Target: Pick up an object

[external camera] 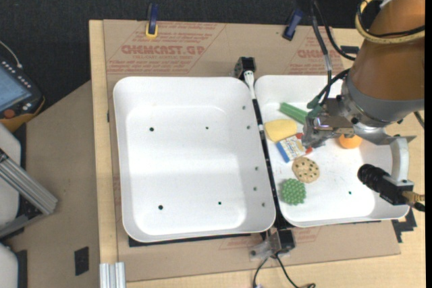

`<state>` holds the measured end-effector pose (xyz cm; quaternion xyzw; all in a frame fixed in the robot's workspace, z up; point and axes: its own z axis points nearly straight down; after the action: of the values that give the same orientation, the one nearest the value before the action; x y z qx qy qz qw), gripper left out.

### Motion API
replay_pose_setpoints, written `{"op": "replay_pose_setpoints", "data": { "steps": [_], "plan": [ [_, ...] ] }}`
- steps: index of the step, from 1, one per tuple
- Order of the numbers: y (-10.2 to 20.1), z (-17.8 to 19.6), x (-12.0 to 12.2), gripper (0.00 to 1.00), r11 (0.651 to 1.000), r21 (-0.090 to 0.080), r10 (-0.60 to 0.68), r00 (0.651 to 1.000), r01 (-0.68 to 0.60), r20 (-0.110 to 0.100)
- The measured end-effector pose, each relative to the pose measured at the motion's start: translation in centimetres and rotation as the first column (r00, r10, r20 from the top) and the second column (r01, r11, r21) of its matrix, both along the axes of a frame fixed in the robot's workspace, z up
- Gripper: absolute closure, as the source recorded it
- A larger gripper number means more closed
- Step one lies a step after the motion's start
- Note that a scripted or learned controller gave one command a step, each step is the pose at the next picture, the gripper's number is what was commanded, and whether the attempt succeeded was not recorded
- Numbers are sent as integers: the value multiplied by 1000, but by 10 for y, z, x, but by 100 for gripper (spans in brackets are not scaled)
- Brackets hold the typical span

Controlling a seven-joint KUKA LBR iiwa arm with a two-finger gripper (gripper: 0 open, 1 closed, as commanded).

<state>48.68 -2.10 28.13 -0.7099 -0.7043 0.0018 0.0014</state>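
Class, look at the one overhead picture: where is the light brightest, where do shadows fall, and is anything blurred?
Camera view: the left bin glares nearly blown-out white, with a soft shadow band across its lower floor; the arm darkens part of the right bin; the green ball and cookie look slightly soft.

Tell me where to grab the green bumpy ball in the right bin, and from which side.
Grip the green bumpy ball across its middle, coming straight down from above. It looks round, so any width suits, but set the fingers left and right: the cookie sits close behind it, while the bin floor beside it is bare.
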Motion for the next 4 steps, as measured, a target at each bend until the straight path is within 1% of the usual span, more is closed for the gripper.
{"op": "replay_pose_setpoints", "data": {
  "steps": [1,2,3,4],
  "plan": [
    [53,66,43,100,1000,1,14,1000,-14,15],
    [37,80,-8,100,1000,1,6,1000,-6,2],
    [84,116,7,100,1000,2,14,1000,-14,12],
    [80,93,-8,100,1000,0,8,1000,-8,0]
  ]
}}
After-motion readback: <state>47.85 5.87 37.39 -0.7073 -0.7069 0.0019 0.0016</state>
